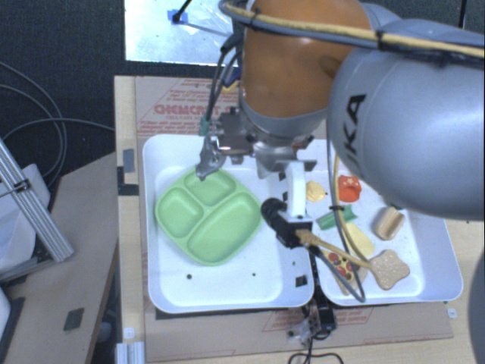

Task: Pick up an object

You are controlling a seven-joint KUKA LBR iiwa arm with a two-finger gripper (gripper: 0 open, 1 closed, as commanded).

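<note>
A light green divided plate (208, 217) lies flat in the left bin (227, 290), toward its far left. My gripper (207, 165) hangs under the orange wrist band, with its tip right at the plate's far rim. I see nothing held in it. The arm's big grey body covers the far part of the right bin.
The right bin (436, 279) holds small toy foods: a red piece (348, 188), a yellow piece (315, 193), a green piece (330, 220), a tan cylinder (388, 223), a toast-shaped piece (389, 270) and a pizza slice (341, 262). Both bins rest on cardboard (170, 101).
</note>
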